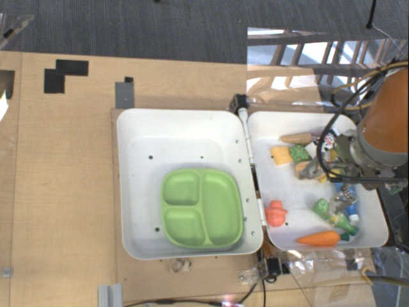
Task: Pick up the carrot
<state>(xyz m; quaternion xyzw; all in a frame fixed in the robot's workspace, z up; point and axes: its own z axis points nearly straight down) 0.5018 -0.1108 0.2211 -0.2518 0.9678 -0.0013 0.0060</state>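
So far the job has not really started. The long orange carrot with a green top (319, 238) lies flat at the near edge of the right shallow white plastic bin (268, 229), close to the bin's front wall. Nothing is touching it.

The grey robot arm with the orange band (386, 123) hangs over the far right side of that bin, well behind the carrot. Its pincer (344, 196) points down at a spot behind the carrot, near some small green and blue toys (342, 219). I cannot tell how the pincer stands, because it is small and mixed up with the toys under it. Nothing shows pinched in it.

Also behind the carrot are a red round toy (275, 213), off to the left, and farther back a yellow block (280, 155), a green leafy toy (299, 152) and a tan stick-like toy (295, 138).

What is left, I think: come forward over the carrot, go down, pinch it and lift it up.
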